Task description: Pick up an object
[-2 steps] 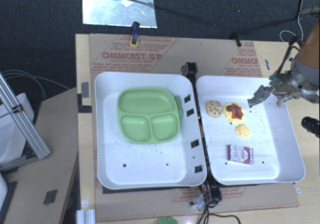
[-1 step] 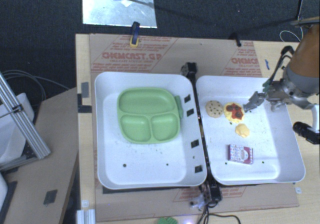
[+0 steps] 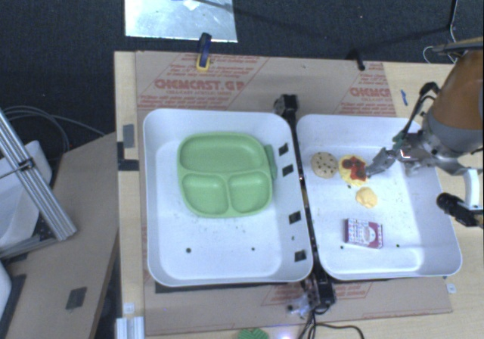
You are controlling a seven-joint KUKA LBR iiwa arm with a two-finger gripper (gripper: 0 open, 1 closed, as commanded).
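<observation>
Gripper (image 3: pixel 372 166) reaches into the right bin (image 3: pixel 431 254) from its right edge, tips touching a small red-and-yellow toy (image 3: pixel 352 169); its grip cannot be told.

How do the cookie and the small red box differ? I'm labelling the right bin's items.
The cookie is round and tan with dark specks; the red box is rectangular with a pale label. The cookie lies nearer the bin divider, the box nearer the front rim. Both lie flat, untouched, in the right bin.
</observation>
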